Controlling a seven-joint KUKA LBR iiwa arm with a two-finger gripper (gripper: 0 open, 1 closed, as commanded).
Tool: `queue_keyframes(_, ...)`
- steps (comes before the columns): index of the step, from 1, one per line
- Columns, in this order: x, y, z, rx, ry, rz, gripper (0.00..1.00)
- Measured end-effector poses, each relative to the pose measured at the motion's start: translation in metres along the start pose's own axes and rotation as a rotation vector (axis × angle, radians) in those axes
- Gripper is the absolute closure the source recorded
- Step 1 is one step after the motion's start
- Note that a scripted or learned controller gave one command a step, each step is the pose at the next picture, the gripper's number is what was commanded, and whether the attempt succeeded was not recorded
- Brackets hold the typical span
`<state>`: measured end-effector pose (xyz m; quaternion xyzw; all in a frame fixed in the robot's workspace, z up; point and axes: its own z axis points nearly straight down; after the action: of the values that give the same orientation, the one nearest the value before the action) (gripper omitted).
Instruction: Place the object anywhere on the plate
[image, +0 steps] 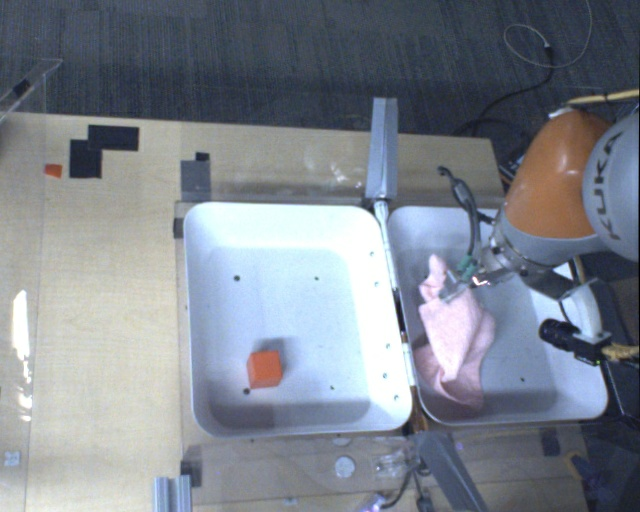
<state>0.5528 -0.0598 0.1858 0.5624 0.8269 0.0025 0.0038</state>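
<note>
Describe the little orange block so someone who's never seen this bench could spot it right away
Start at the two white bins side by side on the wooden bench and take the left bin. Look toward its near left corner: the orange block sits there on the floor of the bin. It is small, boxy and bright orange, unlike the soft pink cloth draped in the right bin.

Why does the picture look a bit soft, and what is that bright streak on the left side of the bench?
In the camera view, the whole frame is slightly soft and grainy; the white streak on the pale wooden bench looks like glare from overhead light; the small orange block in the left white bin casts a faint shadow; the pink cloth darkens the right white bin floor beneath it.
</note>
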Motion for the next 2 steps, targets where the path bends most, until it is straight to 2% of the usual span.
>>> queue_keyframes(1, 0.0, 0.004, -0.04, -0.001, -0.001, -0.007, 1.0)
queue_keyframes(2, 0.052, 0.014, -0.05, -0.001, 0.0, -0.412, 1.0)
